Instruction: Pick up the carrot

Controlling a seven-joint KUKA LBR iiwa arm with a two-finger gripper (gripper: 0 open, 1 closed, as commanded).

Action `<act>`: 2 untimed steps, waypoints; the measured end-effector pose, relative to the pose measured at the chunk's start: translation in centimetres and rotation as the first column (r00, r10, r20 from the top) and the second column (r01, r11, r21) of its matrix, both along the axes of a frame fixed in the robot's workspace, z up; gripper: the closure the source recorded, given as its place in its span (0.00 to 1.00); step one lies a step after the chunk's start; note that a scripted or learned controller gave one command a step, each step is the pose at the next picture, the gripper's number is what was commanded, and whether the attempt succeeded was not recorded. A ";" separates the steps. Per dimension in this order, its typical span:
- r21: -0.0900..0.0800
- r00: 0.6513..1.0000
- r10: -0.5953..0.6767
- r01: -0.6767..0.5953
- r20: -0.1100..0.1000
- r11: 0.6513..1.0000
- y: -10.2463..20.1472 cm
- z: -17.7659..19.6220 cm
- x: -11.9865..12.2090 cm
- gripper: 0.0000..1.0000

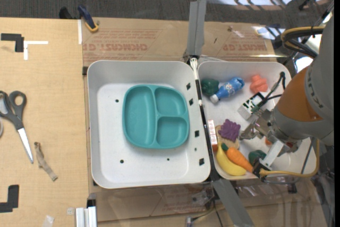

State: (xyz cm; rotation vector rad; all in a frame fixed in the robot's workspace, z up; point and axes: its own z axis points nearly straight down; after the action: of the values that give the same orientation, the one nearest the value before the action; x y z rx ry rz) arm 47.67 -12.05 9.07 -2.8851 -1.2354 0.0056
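Observation:
The carrot [237, 156] is small and orange with a green tip, and it lies near the front of the right bin [276, 67]. It rests against a yellow banana [227, 164]. My gripper [259, 138] hangs low over the right bin, just right of and behind the carrot, with a small dark green object [257, 156] under its near side. Nothing is seen held in it. The grey arm with its orange band [297, 103] comes in from the right and covers the bin's right part.
In the right bin also lie purple grapes [230, 129], a blue bottle [229, 87], a dark green item [209, 85] and a salmon-coloured piece [258, 83]. The left bin [101, 130] holds a teal divided plate [156, 116]. Scissors [16, 114] lie on the bench at the left.

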 end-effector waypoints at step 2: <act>-0.002 0.968 0.249 -0.249 0.000 0.968 2.3 0.0 -0.1 0.00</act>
State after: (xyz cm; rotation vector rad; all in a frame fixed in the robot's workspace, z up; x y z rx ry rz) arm 47.62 -9.72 9.06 -2.7089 -1.5893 0.0071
